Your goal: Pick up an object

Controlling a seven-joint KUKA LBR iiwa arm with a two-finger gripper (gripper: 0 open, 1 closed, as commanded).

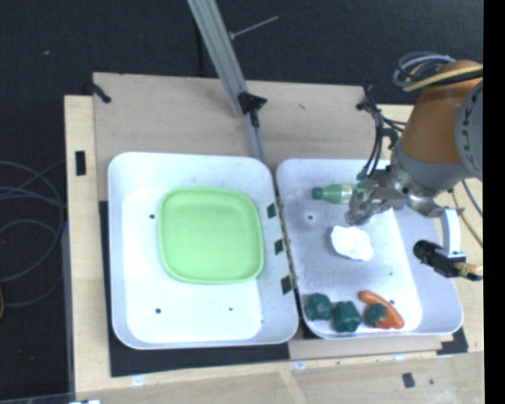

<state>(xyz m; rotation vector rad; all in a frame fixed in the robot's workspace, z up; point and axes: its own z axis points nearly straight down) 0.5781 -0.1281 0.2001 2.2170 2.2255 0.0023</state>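
The gripper (359, 211) is positioned low in the right bin (311, 251), just above a white crumpled object (352, 243) and beside a green bottle (332, 194). Jaw state cannot be determined. A green plate (210, 234) is seen in the left bin (135, 225).

A: Arm (442, 133) position?
B: Enters from the right, orange band uppermost, wrist angled down and left.
A: Gripper (359, 211)?
B: Low, left of the wrist; finger state unreadable.

arm (442, 133): cut off at right | green bottle (332, 194): right end hidden
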